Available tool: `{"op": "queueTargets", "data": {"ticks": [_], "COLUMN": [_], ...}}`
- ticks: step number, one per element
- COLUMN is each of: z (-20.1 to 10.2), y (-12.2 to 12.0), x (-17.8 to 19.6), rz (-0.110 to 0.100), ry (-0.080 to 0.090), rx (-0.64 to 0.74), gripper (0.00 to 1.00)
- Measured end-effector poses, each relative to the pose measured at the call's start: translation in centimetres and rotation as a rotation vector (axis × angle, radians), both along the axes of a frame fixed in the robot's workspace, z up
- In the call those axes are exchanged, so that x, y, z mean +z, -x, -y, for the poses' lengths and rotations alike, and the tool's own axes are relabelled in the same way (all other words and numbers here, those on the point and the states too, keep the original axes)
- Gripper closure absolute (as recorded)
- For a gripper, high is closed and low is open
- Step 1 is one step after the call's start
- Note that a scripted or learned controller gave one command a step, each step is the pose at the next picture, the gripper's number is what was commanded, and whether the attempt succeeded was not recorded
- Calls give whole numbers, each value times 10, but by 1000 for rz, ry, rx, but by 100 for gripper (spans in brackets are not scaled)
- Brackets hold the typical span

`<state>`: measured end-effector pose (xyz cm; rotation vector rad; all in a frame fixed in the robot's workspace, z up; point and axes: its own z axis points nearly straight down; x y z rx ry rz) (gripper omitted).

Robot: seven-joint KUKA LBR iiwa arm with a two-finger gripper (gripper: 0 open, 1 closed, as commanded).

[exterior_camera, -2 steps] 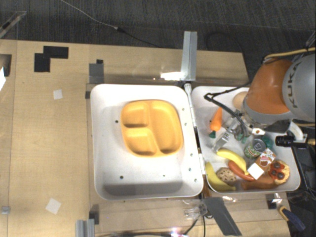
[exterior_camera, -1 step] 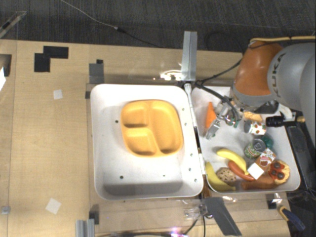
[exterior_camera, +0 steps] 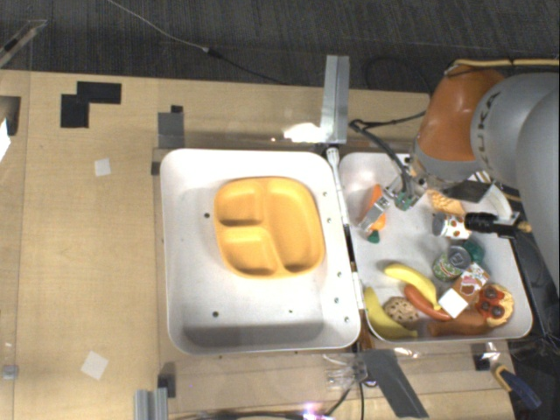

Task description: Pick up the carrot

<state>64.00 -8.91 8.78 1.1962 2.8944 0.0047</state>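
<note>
The carrot [exterior_camera: 375, 206] is a small orange piece with a green end. It lies in the upper left part of the right bin [exterior_camera: 353, 178], close to the divider between the bins. My gripper [exterior_camera: 403, 194] reaches in from the right and sits just right of the carrot, at or very near its upper end. The grey wrist and its orange band [exterior_camera: 448, 129] loom above it. Whether the carrot is between the gripper's tips is not visible from here.
The right bin also holds two bananas [exterior_camera: 411, 279], a cookie [exterior_camera: 401, 310], a sausage [exterior_camera: 421, 299], a white cube [exterior_camera: 453, 303], a green can [exterior_camera: 454, 262] and other toy food along its right side. A yellow divided plate [exterior_camera: 266, 226] sits in the left bin [exterior_camera: 188, 261].
</note>
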Motion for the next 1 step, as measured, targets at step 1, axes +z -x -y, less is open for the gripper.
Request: {"op": "queueTargets", "data": {"ticks": [1], "z": [-2], "y": [-3], "x": [14], "rz": [10], "ry": [1], "rx": [9], "gripper": [100]}}
